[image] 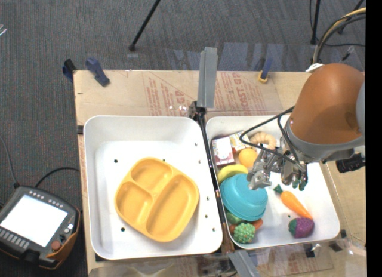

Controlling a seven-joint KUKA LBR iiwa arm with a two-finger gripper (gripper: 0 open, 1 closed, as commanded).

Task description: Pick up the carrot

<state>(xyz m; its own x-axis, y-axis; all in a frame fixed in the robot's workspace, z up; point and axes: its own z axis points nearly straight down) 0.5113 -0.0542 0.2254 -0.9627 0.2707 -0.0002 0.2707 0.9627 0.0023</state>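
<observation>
the small orange plastic carrot with a green top (pixel 294 203) is lying on the floor of the right-hand shallow white bin (pixel 330 207), pointing down and to the right, with its leafy end toward the middle of the bin. the grey arm's two-finger gripper (pixel 276 177) is hanging just above and to the left of the carrot's green end, and its metal fingers are looking spread apart with nothing between them, so the carrot is not being held yet. the step in hand is seeming to be the approach, and doing it well is probably meaning shifting the claw a little down and to the right so it is centring over the thick middle of the carrot, and turning the fingers so they are closing across its narrow width rather than along its length. the upturned teal plastic bowl (pixel 243 197) is sitting just beside the gripper on the left, and the purple toy grape bunch (pixel 302 227) is lying near the carrot's tip, so a clean descent is needing to stay clear of both. the yellow divided plate (pixel 157 198) in the left-hand white bin (pixel 98 150) is sitting well apart.
</observation>
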